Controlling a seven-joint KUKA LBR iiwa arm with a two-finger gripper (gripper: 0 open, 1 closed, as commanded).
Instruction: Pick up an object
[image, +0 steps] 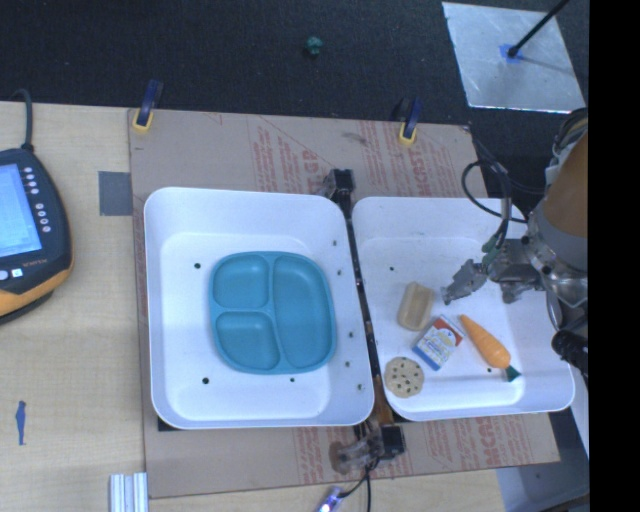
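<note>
Holding a blue plate (272, 311), the left bin (165, 300) neighbours carrot (486, 343), cookie (404, 376); tool (466, 283) gapes unladen.

We see two bins side by side on the bench: the left bin (160, 300) holds a divided plate (272, 311) near its middle, and the right bin (400, 225) holds four things toward its near side. There a block (415, 306) lies just behind a small carton (437, 343), a carrot (487, 344) lies right of the carton, and a round cracker (404, 376) sits left and nearer. A handheld pendant (25, 230) rests on the bench far left of both bins.
</note>
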